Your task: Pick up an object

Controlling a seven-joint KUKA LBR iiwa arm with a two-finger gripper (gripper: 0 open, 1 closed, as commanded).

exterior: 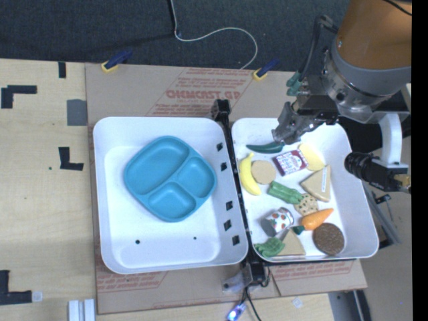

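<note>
The gripper (289, 130) hangs over the right bin's (358, 172) far end, just above a green pepper (265, 148). Nearer than the pepper lie a banana (248, 176), purple packet (289, 162), cheese wedge (318, 184), pickle (285, 193), carrot (314, 219) and brown cookie (329, 238). Left of that bin, another bin (110, 199) holds a blue tray (169, 178).

Toy food items are lying in the right bin (358, 199): yellow banana (249, 176) at its left wall, green chili (265, 148) near the back, carrot (314, 220) and brown cookie (328, 238) sitting toward the front, purple packet (289, 162) mid-bin.
</note>
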